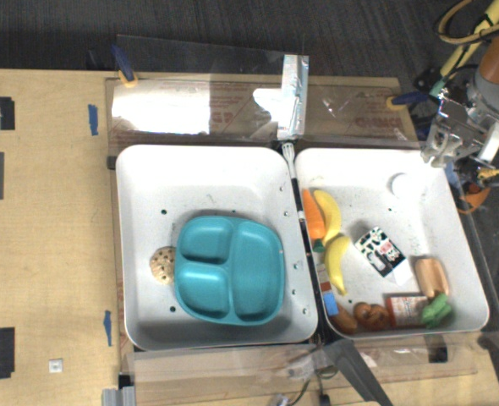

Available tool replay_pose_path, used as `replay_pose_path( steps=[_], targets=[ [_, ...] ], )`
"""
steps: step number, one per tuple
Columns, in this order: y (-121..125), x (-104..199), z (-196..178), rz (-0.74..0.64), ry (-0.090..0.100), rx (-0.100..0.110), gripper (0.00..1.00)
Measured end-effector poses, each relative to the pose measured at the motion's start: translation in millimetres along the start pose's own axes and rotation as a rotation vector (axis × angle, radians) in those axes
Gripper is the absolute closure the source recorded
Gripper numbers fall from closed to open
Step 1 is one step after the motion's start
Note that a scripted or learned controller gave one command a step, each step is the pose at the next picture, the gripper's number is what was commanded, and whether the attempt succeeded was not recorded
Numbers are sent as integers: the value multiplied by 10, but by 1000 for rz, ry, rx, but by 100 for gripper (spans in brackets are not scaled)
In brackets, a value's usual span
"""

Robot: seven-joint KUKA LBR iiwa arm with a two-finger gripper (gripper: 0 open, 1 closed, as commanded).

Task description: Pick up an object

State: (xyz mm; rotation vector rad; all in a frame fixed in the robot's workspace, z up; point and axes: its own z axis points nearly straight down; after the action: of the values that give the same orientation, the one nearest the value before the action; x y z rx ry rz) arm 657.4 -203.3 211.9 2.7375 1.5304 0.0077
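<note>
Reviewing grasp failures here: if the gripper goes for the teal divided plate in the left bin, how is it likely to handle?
The teal divided plate looks rigid and moulded, so probably stiff. It is wide and lies flat in the left bin, so fingers would likely need its rim. Its glossy surface may slip. It seems unlikely to roll.

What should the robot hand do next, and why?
Probably swing left and down over the right bin. The hand hangs outside that bin's far right corner, holding nothing, and the banana and other toys lie inside.

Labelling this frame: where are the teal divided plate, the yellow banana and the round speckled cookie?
Teal divided plate [230, 268], camera view, centre ridge.
Yellow banana [336, 260], camera view, mid-body.
Round speckled cookie [161, 264], camera view, top face.
</note>
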Motion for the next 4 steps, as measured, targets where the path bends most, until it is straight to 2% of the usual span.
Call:
replay_pose_path(
  steps=[1,2,3,4],
  targets=[
    [158,-35,-1029,-102,1,-3,100],
    [-515,-160,55,-196,-2,13,100],
    [-71,-39,-720,-229,0,-1,100],
    [81,-9,-1732,-196,0,-4,100]
  ],
)
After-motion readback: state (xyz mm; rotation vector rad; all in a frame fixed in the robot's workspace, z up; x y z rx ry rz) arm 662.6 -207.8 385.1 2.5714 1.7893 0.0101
